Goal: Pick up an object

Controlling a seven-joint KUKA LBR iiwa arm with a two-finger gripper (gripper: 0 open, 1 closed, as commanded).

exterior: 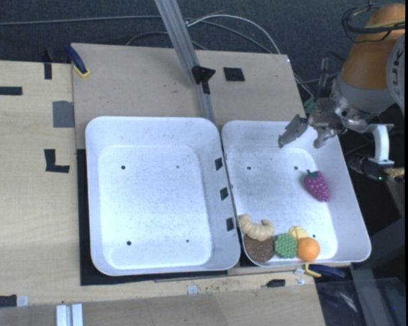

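My pincer (pixel 306 134): fingers spread apart, nothing between them, above the right bin's (pixel 347 182) far edge. Purple grapes (pixel 317 185): in that bin, nearer the camera than my pincer, apart from it. Same bin, near corner: croissant (pixel 256 228), brown round (pixel 260 249), green piece (pixel 285 245), orange (pixel 308 249).

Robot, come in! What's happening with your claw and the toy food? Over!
Tool open, empty, above right bin's far end. Purple grapes lying loose, nearest. Other toy food bunched at near edge. Nothing in the way.
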